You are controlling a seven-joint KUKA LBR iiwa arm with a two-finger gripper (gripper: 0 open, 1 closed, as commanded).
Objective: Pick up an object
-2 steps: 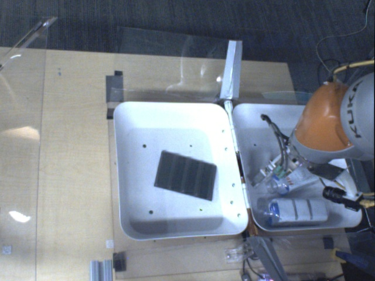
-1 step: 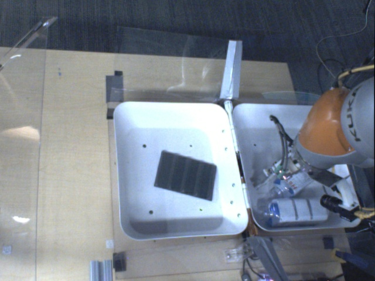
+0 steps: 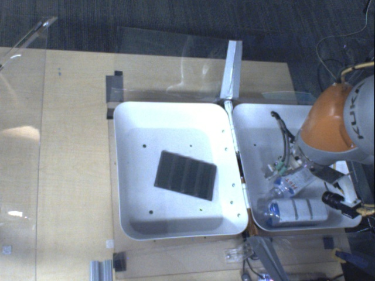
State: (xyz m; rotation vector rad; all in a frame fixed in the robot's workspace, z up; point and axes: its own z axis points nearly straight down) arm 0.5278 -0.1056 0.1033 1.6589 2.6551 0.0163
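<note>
Two white bins sat side by side on a pale wooden bench [image 3: 58, 174], with dark grey carpet [image 3: 176, 10] beyond the far edge. Clear plastic sheets stood around the setup, catching some glare on the left.

The left bin [image 3: 132, 127] was a shallow tray with rounded corners and a few small holes in its floor. It held exactly one thing: a flat dark grey pad [image 3: 185, 175], rectangular with faint ridges across it, lying a bit crooked near the middle and touching nothing else.

The right bin [image 3: 255, 122] looked busier. I counted one clear plastic bottle [image 3: 297, 211] lying on its side along the near wall, with a blue cap end toward the left. Just above it was a crinkly clear wrapper thing [image 3: 287, 183] with blue and green bits. Too jumbled to say what it was.

The arm [image 3: 337, 119] came in from the right, smooth grey with a shiny orange band, and the gripper [image 3: 285, 163] was down in the right bin right at that wrapper clutter. Couldn't tell how its tips stood, honestly.
</note>
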